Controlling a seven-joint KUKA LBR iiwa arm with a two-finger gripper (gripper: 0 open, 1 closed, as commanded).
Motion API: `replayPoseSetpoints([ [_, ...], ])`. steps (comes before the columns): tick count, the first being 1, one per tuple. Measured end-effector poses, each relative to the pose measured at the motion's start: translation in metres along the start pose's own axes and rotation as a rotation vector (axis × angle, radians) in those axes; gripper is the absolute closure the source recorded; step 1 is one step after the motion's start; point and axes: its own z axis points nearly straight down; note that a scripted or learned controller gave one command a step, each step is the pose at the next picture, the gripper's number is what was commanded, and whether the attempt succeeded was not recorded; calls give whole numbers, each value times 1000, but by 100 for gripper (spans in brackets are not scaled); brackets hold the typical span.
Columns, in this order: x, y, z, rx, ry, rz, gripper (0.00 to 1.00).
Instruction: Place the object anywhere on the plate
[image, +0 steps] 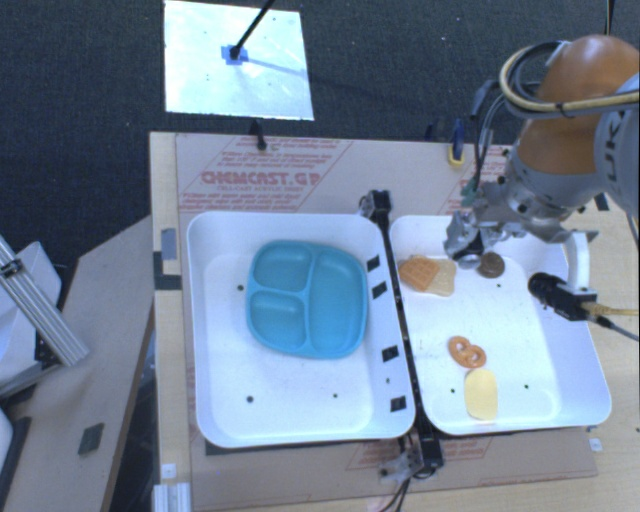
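End effector (468, 243) low over right white bin (570, 395), nothing visibly held
Can't tell its state; toast-like tan slice (428, 275) just beside it, likely the pick; blue divided plastic plate (306, 299) waits in left bin (225, 400)

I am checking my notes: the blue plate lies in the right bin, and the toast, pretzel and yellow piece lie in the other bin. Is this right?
Not quite. The camera view shows the blue plate in the left bin; the toast, pretzel and yellow piece lie in the other bin.
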Motion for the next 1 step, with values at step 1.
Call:
replayPoseSetpoints([
  [1, 42, 7, 16, 1, 0, 1, 100],
])
